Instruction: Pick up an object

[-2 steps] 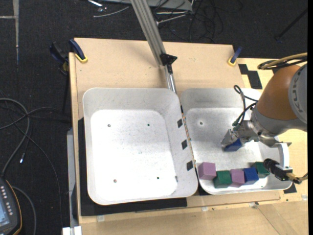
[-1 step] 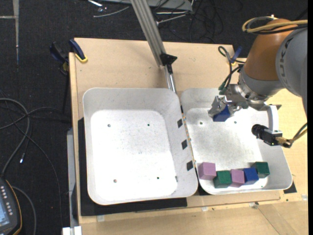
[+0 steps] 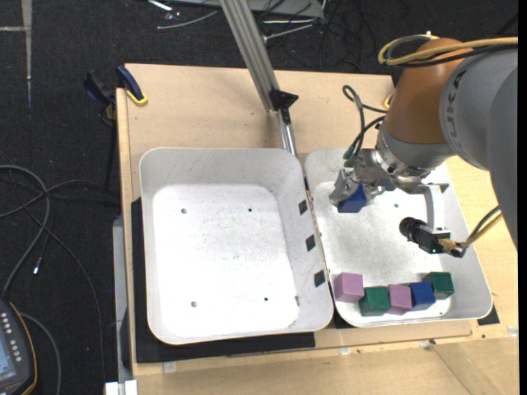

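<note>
five small blocks [image 3: 394, 292] line the near edge of the right bin [image 3: 461, 220]: two pink, two green, one blue. farther in, the gripper [image 3: 352, 194] is clamped on a blue block [image 3: 352, 202], raised over the far left part of that bin, near the divide. left bin [image 3: 165, 245] sits just beside it. bench [image 3: 206, 105] shows beyond.

Grey arm with orange band over the right bin [image 3: 461, 303], gripper [image 3: 350, 194] closed on a blue block [image 3: 352, 202], five blocks [image 3: 394, 293] in a row near the bin's front edge, left bin [image 3: 156, 220] beside it
</note>
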Available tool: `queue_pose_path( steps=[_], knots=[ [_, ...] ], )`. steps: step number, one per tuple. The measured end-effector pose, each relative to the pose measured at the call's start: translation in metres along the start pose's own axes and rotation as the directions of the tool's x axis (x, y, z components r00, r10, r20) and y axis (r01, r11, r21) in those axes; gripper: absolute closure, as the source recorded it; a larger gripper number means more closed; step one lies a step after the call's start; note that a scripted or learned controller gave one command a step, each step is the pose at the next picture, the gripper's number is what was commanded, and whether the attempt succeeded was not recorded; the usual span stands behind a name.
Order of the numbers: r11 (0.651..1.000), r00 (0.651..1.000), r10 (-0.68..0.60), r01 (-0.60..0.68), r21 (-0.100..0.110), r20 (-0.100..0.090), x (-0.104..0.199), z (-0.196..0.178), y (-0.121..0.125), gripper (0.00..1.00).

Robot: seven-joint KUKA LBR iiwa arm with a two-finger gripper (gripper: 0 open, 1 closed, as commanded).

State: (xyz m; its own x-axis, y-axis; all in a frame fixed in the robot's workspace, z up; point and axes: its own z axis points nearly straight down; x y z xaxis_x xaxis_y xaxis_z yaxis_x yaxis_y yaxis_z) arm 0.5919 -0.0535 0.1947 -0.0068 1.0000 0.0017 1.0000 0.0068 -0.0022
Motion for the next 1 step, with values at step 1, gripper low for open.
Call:
queue_pose_path(
  steps=[1],
  knots=[
    [1.0,1.0,-0.004,0.004,-0.007,-0.002,0.0989,-0.0004,0.0801,1.0]
  ],
)
